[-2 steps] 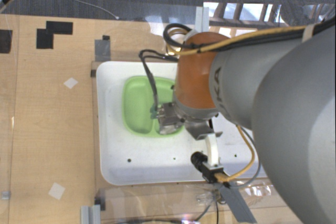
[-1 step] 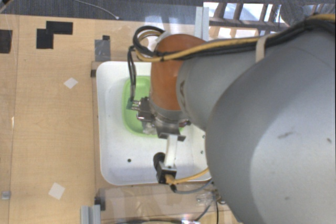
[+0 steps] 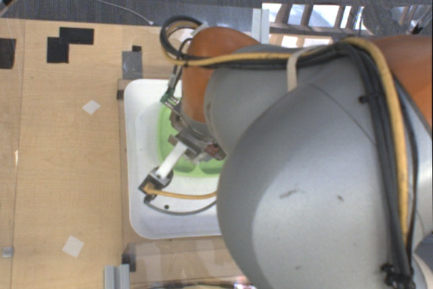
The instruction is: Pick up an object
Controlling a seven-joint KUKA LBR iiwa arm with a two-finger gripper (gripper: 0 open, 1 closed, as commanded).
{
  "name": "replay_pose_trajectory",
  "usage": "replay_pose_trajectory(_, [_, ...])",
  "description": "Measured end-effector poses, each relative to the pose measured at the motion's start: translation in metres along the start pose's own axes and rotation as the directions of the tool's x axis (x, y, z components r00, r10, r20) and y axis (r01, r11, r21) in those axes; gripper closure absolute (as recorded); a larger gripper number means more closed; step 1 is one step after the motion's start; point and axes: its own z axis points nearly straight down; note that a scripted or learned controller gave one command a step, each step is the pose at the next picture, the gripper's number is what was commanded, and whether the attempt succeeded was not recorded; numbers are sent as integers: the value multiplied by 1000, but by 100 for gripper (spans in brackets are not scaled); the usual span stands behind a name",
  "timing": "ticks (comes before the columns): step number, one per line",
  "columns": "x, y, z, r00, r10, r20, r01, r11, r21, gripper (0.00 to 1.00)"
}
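**Descend straight on the green object, not on its edge**

At the left, the wooden surface (image 3: 61, 145) is bare apart from some black marks and pale squares; nothing there can be picked. Next comes the white bin (image 3: 143, 216). In it lies a light green object (image 3: 164, 132), near the middle of the visible part of the bin. What kind of object it is I cannot tell, because most of it is covered.

Just above it stands the tool (image 3: 194, 144), under the orange band (image 3: 203, 71). Whether the tool is wide or narrow I cannot tell. The grey arm (image 3: 304, 166) takes up the right side.

In my judgement, the step in hand is the approach to the green object. To do it well, the tool should go down vertically and close on a raised part or rim. A flat, smooth piece can easily slip or be pushed against the bin wall.
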Motion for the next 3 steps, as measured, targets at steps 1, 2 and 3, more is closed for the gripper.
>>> replay_pose_trajectory(1, [-19, -34, -36, 804, 594, -3, -594, 804, 3, 100])
replay_pose_trajectory(2, [-15, -30, -95, 965, 264, -4, -264, 965, 0, 100])
replay_pose_trajectory(3, [-19, -34, -92, 853, -521, 0, 521, 853, -1, 100])
